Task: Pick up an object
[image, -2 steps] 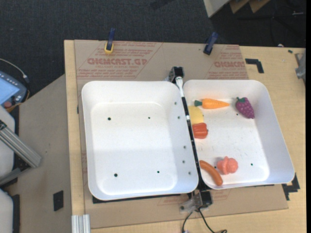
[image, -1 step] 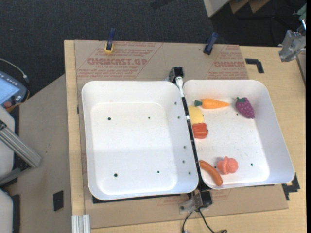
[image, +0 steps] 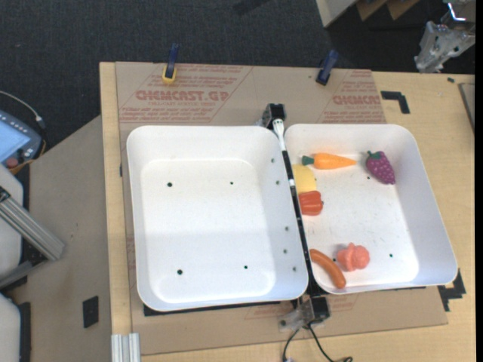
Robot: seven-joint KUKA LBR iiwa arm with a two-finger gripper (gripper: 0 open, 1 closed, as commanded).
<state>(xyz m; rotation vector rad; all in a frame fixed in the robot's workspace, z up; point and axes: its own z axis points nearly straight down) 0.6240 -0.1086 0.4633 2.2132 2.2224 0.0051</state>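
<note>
1. Gripper (image: 444, 45) is outside the right bin (image: 426, 210), past its far corner. Jaw state: can't tell.
2. All objs lie well apart from the jaws, down in that bin.
3. Risk: yellow piece (image: 303, 178) & red pepper (image: 310, 202) hug the wall, so a jaw prob hits the rim.
4. Carrot (image: 330, 160) is the safer pick: long axis runs across the bin, tip toward the grapes (image: 381, 167).
</note>
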